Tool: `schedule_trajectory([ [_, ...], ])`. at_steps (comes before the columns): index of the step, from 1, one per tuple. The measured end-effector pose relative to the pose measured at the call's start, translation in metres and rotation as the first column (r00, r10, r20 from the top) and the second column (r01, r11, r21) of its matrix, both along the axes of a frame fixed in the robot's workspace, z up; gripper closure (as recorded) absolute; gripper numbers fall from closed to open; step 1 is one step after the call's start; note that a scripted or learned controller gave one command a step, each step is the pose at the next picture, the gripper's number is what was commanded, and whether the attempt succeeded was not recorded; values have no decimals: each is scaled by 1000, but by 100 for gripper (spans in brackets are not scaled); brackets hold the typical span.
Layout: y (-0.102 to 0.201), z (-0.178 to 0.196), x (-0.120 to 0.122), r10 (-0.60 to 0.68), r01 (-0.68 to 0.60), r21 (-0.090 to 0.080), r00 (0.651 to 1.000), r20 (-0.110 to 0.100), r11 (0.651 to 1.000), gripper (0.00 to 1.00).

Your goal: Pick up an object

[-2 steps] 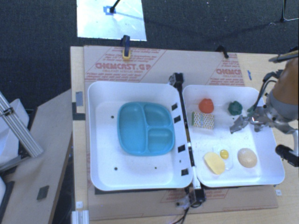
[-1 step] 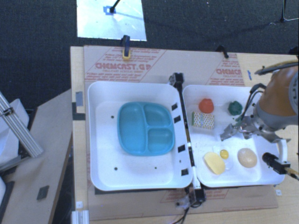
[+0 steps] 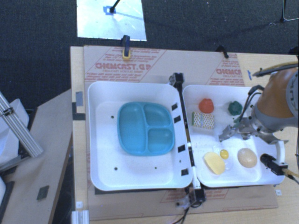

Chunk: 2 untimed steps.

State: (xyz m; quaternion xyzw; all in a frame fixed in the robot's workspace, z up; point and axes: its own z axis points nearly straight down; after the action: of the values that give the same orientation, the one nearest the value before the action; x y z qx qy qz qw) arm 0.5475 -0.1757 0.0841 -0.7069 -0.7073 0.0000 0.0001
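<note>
In right bin (image 3: 196,93) | hand (image 3: 229,133) low, grip state unclear | beige egg-shaped object (image 3: 247,157) just beside, apart

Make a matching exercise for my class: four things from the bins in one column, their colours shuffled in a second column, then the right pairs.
Things:
1. divided plate in the left bin
2. round object at the right bin's far side
3. flat piece at the right bin's near side
4. egg-shaped object near the arm

Colours:
A. yellow
B. beige
C. blue
D. red-orange

Pairs: 1-C, 2-D, 3-A, 4-B
</note>
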Motion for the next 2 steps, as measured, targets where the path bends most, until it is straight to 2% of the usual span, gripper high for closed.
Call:
schedule_trajectory([
  [1, 0, 11, 1, -1, 1, -1, 1000, 3, 1000, 100],
  [2, 5, 72, 10, 4, -4, -3, 1000, 8, 1000, 100],
])
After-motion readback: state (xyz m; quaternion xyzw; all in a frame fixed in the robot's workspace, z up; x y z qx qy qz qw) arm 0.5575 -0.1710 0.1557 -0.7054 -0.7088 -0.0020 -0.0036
